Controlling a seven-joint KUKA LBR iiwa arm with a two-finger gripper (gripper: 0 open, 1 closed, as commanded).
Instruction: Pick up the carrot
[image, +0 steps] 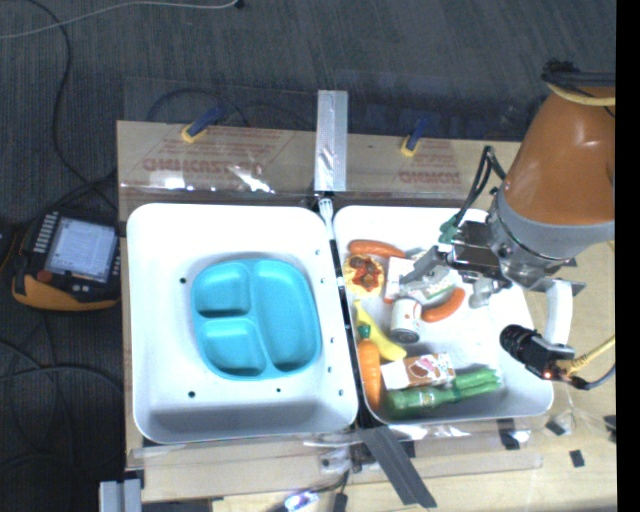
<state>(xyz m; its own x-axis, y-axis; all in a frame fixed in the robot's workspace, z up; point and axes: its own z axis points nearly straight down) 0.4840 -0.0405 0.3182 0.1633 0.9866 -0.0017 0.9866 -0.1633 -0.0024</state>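
Over the right bin (520, 395), my gripper (428, 272) hangs among the toy food near the small can (406, 318) and a sausage (443, 305); from this angle I can't tell how my grip is set. I judge I'm in the approach, nothing grasped yet. The carrot (370, 368) lies against the bin's left wall, just beside the banana (380, 338). Next I'd need to shift toward that wall and descend squarely over the carrot, avoiding the banana.

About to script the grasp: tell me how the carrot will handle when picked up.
The carrot looks like a smooth, glossy toy, so probably stiff, light and somewhat slippery. Its rounded, tapered shape could roll or squirt sideways. It lies wedged against the bin wall beside the banana, likely hampering access.
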